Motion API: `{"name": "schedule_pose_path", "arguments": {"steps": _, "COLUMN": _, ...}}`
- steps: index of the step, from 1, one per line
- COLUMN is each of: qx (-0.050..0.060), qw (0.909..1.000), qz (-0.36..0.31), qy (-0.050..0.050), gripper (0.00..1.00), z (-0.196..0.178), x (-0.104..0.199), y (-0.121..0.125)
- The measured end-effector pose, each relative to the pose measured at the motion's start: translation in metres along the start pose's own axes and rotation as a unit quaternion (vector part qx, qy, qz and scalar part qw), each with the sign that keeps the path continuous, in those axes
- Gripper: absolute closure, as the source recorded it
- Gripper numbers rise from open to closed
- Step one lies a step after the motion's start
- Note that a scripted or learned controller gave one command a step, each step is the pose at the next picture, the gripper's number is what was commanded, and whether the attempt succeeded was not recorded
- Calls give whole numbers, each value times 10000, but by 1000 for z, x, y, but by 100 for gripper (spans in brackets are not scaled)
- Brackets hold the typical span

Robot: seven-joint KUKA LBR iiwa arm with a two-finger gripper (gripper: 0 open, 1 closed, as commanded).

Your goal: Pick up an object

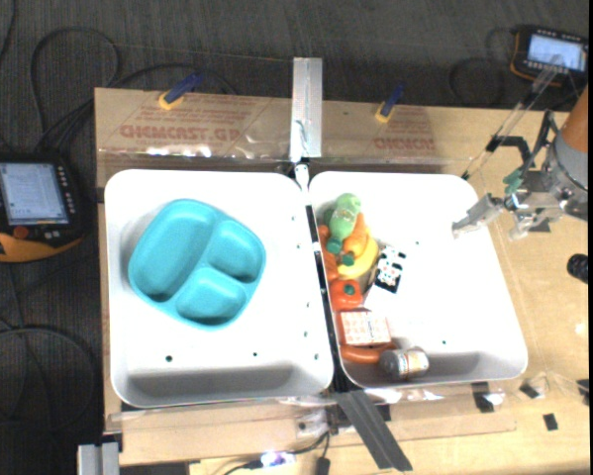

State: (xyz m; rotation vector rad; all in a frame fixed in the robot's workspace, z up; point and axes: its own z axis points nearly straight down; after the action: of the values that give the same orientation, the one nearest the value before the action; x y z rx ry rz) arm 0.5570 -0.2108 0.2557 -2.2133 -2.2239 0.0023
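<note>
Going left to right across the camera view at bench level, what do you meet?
Handheld screen unit → turquoise divided tray in the left bin → pile of toys → black-and-white cube → pincer

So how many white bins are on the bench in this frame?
2. The left bin holds a blue divided tray; the right bin has a cluster of small objects piled along its left wall. None appears hidden.

Divided tray (197,262) in left bin (128,364); toy pile (350,265) along right bin's (474,305) left wall.
</note>
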Motion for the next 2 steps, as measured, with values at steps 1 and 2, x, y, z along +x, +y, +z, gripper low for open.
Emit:
{"name": "schedule_pose_path", "arguments": {"steps": 1, "qx": -38, "qw": 9990, "qz": 435, "qy": -11, "gripper": 0, "z": 129, "x": 64, "y": -10}}
{"name": "schedule_pose_path", "arguments": {"steps": 2, "qx": -170, "qw": 9995, "qz": -267, "qy": -72, "gripper": 0, "z": 161, "x": 108, "y": 31}}
